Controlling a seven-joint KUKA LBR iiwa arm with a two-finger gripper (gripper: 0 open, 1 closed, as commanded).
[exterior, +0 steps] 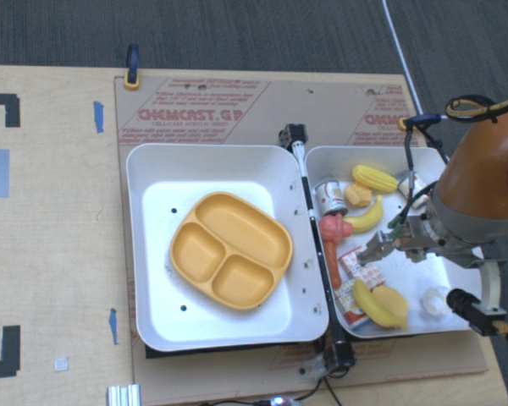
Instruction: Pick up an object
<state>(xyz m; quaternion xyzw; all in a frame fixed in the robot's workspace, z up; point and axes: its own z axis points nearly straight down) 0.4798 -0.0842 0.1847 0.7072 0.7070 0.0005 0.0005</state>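
End effector (381, 248) poised low over the crowded right bin (457, 321), nothing between its fingers.

Whether the fingers stand wide or narrow cannot be told from this slant. The nearest candidates lie just beside it: a red-and-white packet (352, 265), a lemon (385, 305) toward the near wall, and a banana (367, 216) farther back. A good grasp would likely single out one item and close across its narrow width. The orange carrot-like piece (333, 256), tin can (329, 197) and corn cob (374, 177) crowd the approach; the left bin (144, 227) carries a divided yellow plate (230, 249).
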